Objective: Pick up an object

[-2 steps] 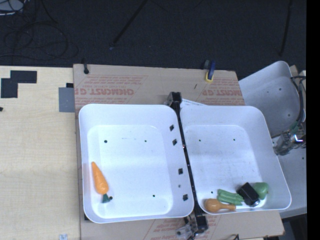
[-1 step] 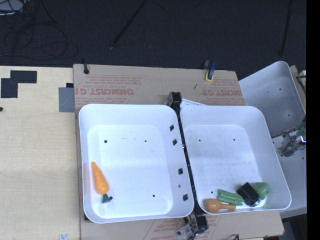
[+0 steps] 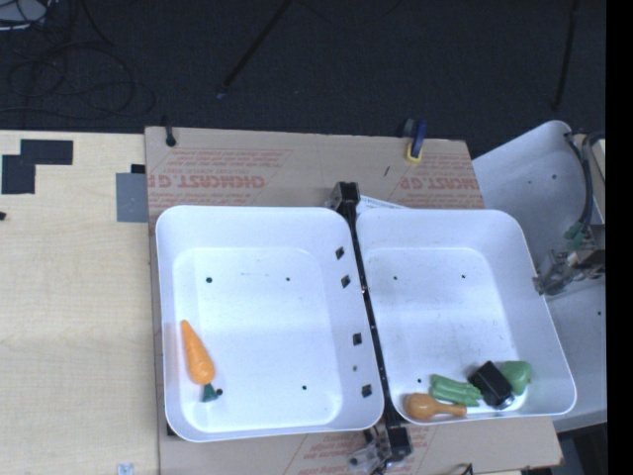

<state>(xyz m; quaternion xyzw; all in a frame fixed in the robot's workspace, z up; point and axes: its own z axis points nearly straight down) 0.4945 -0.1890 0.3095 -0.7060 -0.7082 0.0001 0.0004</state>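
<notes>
Right bin (image 3: 539, 265): a pear (image 3: 432, 407), a green pod (image 3: 456, 391), a black block (image 3: 491, 383) and a green piece (image 3: 515, 372) are seen bunched in the near corner, touching or overlapping.
Left bin (image 3: 163, 265): a carrot (image 3: 197, 355) is seen lying by the left wall, tip pointing away.
Gripper (image 3: 567, 270): it is pictured at the right edge, outside both bins; its state cannot be told.

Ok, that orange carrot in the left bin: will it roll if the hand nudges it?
Probably. The carrot looks round and tapered, so a sideways push would likely swing it in an arc. It looks like a rigid, light toy, unlikely to flop. It lies close to the left bin wall, which may stop it and crowd one finger.
</notes>
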